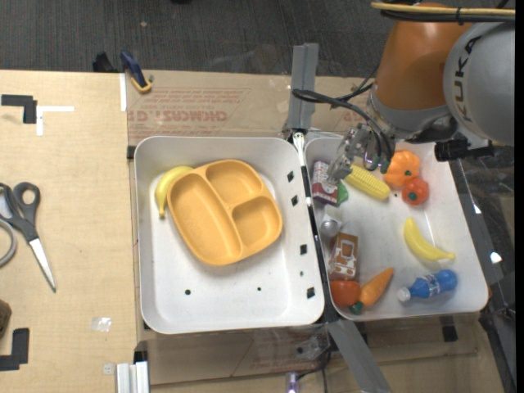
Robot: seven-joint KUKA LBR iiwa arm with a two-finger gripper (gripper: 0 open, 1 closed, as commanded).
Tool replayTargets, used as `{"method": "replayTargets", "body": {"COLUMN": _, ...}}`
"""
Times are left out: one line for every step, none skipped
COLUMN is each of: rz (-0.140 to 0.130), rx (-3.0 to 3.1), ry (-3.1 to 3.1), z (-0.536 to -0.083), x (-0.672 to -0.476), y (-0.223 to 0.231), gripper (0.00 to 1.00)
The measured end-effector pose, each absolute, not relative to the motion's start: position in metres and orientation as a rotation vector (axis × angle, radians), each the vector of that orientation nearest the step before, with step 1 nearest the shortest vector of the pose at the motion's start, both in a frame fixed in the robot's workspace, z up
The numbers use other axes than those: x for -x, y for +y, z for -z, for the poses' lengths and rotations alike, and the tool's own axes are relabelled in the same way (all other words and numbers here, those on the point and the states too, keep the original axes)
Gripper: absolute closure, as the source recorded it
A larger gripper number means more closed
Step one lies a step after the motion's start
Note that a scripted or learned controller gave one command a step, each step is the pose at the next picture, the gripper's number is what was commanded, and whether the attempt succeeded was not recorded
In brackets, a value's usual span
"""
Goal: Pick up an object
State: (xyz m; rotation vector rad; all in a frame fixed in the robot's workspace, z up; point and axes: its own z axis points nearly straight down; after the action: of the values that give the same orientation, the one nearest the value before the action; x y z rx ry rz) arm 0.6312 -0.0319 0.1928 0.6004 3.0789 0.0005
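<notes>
My gripper (360, 152) hangs over the far left part of the right bin (467, 244), just above and left of a yellow corn cob (367, 184). Nothing can be seen held in it. A small red and white packet (324, 182) lies just left of the gripper. An orange pepper (403, 167) and a red tomato (415, 191) sit to its right. Nearer the front lie a banana (426, 242), a blue bottle (430, 286), a carrot (375, 287), a red fruit (344, 291) and a brown packet (344, 255).
The left bin (221, 301) holds a yellow divided plate (225, 211) with a second banana (168, 188) tucked at its left edge. Scissors (29, 228) lie on the wooden bench at far left. A grey post (303, 80) stands behind the bins.
</notes>
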Motion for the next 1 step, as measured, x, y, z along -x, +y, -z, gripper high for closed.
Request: {"method": "replayTargets", "body": {"rz": 0.002, "rx": -0.599, "ry": 3.08, "z": -0.1776, "x": -0.6382, "y": -0.1239, "gripper": 1.0}}
